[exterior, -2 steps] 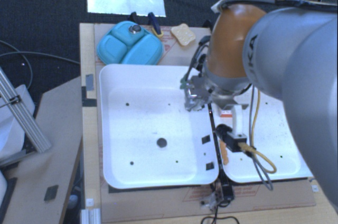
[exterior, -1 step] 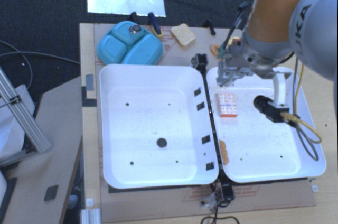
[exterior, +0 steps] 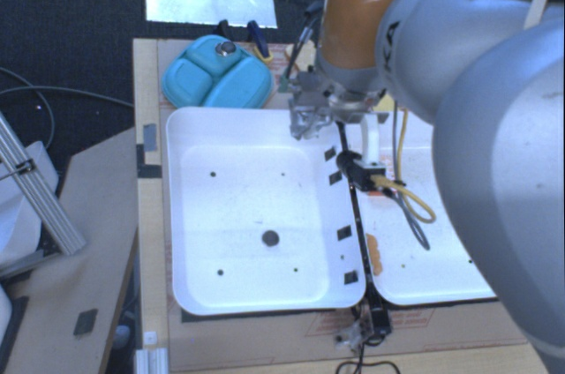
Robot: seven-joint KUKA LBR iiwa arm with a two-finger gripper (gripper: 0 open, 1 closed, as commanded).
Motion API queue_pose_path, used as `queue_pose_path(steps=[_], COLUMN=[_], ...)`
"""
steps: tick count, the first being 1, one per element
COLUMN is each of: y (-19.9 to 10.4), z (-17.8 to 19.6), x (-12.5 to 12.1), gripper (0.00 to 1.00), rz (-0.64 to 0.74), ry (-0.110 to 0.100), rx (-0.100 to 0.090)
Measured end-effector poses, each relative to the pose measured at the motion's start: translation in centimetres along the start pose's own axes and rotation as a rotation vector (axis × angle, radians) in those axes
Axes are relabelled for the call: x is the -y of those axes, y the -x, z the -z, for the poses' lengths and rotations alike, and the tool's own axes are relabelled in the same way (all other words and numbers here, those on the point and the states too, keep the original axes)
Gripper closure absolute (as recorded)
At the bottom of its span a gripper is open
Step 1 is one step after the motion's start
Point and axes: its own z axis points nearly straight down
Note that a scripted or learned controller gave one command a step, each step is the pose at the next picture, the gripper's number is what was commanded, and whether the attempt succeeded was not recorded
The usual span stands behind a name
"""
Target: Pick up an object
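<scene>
Camera view: gripper (exterior: 303,127) over left bin's (exterior: 190,293) far-right corner, floor open

**Inspector:** State the camera position.

**Technician:** One fixed camera, mounted above the wooden surface (exterior: 150,213), looking down at a slant.

**Inspector:** Coverage?

**Technician:** The left shallow white plastic bin (exterior: 256,213) sits whole near frame centre. The right shallow white plastic bin (exterior: 441,275) is partly covered by the grey arm with its orange band (exterior: 477,72), which enters from the right and stands very near the lens.

**Inspector:** Far edge?

**Technician:** Dark carpeted floor (exterior: 71,2) shows beyond the surface, at the top of frame.
</scene>
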Motion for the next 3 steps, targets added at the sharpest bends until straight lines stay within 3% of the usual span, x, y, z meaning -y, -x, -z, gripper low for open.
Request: queue_pose_path(steps=[1, 2, 3], y=[-6.5, -6.7, -6.6], z=[-6.6, -7.2, -6.0], x=[-1.6, 10.7, 10.3], gripper=[1.0, 1.0, 1.0], rz=[-0.002, -0.009, -0.011], ry=[-0.004, -0.01, 0.0], rx=[0.0, 0.002, 0.001])
